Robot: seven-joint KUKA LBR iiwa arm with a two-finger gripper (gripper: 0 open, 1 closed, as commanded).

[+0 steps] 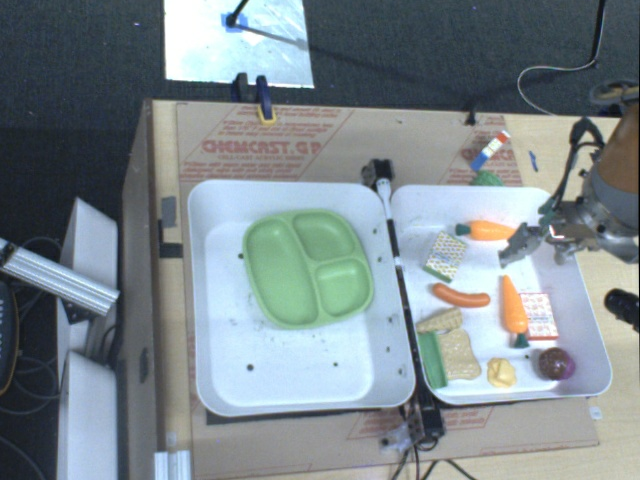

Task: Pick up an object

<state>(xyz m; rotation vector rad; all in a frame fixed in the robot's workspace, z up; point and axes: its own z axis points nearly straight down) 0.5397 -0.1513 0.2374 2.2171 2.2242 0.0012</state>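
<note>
The right bin (590, 313) holds several toy foods. An orange carrot (488, 231) lies near its far side, with a patterned packet (445, 256) and an orange-red sausage (461, 295) below it. A second carrot (513, 308) lies beside a pink box (539, 315). My gripper (540, 245) hangs over the bin's far right part, just right of the first carrot. It is open, with fingers spread and nothing between them.
Along the right bin's near side lie bread pieces (459, 353), a green piece (430, 360), a yellow lump (501, 372) and a purple ball (554, 364). The left bin (215, 268) carries a green divided plate (308, 268). A divider (396, 268) separates the bins.
</note>
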